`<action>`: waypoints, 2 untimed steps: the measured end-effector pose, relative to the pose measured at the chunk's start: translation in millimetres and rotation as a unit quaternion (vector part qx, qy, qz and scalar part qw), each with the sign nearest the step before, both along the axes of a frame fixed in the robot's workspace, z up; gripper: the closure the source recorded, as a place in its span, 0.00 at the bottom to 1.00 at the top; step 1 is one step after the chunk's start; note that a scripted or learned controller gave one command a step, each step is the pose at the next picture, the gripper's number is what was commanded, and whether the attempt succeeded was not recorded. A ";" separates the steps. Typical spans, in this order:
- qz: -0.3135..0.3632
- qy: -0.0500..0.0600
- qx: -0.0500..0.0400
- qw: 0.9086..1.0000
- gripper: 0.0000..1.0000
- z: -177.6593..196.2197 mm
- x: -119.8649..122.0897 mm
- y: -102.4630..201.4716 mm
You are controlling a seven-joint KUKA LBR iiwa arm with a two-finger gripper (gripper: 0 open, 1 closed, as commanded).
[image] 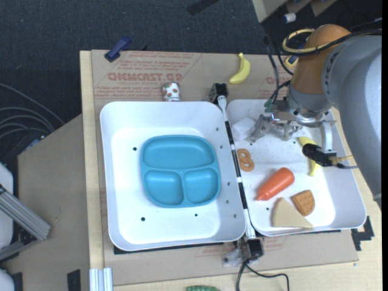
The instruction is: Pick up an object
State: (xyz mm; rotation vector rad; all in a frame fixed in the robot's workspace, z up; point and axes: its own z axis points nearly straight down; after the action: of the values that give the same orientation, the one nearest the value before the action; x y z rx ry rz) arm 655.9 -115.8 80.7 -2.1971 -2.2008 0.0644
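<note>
Now gripper (280,128) over right bin (345,214), near pretzel (245,159), carrot (275,183).

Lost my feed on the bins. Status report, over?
Hand low over right bin, far end, nothing seen held. Carrot, pretzel, cracker, pale wedge lying loose nearby. Blue tray in left bin, out of the way.

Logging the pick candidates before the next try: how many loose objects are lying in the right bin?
5: pretzel at the left wall, carrot mid-bin, wedge and bread piece near the front, banana under the arm. The arm may hide more.
</note>
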 end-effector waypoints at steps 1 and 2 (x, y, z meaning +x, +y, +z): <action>-0.002 -0.013 0.001 1.000 1.00 11.0 4.6 3.7; -0.002 -0.013 0.001 1.000 0.00 10.9 4.5 3.7</action>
State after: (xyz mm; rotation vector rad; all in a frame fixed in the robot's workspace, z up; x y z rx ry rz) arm 660.4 -112.2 91.6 -2.2136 -2.2078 0.0334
